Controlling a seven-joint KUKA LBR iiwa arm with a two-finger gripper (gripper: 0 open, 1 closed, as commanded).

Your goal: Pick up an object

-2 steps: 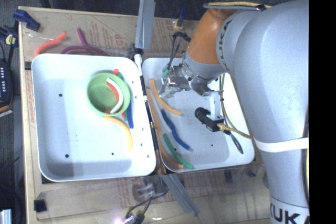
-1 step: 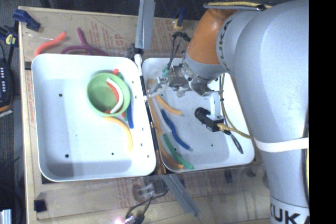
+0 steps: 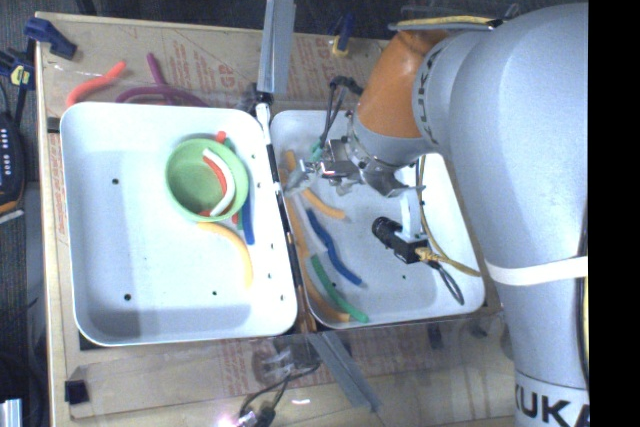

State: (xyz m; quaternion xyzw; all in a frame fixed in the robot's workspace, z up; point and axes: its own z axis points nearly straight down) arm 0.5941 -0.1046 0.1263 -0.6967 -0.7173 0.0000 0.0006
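- While the gripper [image 3: 322, 165] hangs over the upper left part of the right bin [image 3: 455, 215], whether it is open, closed or gripping anything cannot be told.
- Candidate objects lie just below it in the frame: an orange strip [image 3: 322, 204], a blue strip [image 3: 330, 250] and a green strip [image 3: 335, 290].
- Choose the orange strip, nearest the tool and apart from its neighbours.
- Align the jaws across its narrow width, descend squarely and avoid the bin wall.
- Disregard the green bowl [image 3: 200, 177] in the left bin [image 3: 110, 235].
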